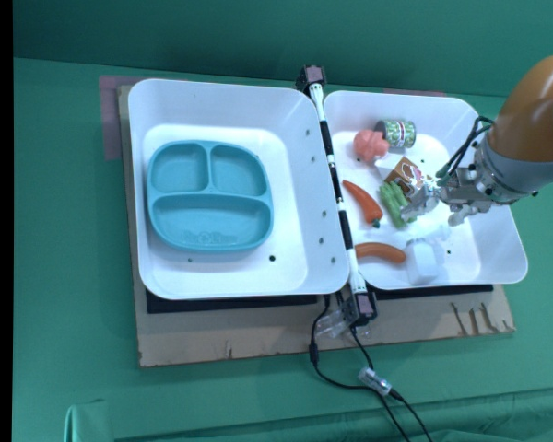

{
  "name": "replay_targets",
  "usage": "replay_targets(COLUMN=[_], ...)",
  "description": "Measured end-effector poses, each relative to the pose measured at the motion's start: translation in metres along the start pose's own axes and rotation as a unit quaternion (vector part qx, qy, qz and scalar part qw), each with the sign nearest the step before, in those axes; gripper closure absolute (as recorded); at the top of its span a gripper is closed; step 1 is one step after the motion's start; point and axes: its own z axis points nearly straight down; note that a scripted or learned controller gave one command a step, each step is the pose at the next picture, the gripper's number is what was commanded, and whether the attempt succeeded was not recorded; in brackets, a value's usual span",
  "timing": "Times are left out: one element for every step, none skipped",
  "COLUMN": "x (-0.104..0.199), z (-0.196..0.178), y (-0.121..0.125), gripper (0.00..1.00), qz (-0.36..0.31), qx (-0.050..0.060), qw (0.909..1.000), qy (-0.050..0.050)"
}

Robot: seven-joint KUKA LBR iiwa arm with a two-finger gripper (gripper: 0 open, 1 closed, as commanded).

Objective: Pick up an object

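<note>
The approach step is judged in hand: the gripper (422, 198) is positioned right of centre, beside the green vegetable (393, 204). Jaw state cannot be told; descent is required next.

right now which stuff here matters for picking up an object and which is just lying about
Job in hand:
- two-finger gripper
- pickable things in the right white bin: small green-labelled can, pink lumpy toy, brown packet, orange-red carrot with green end, orange sausage, white block

Lying about:
- teal divided plate in the left white bin
- black cable
</note>
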Motion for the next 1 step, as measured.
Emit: replay_targets(x=[0.0374], z=[0.0131], y=[0.0203], gripper=[0.00], qz=[0.000], qx=[-0.008], qw=[1.0000], qy=[-0.003])
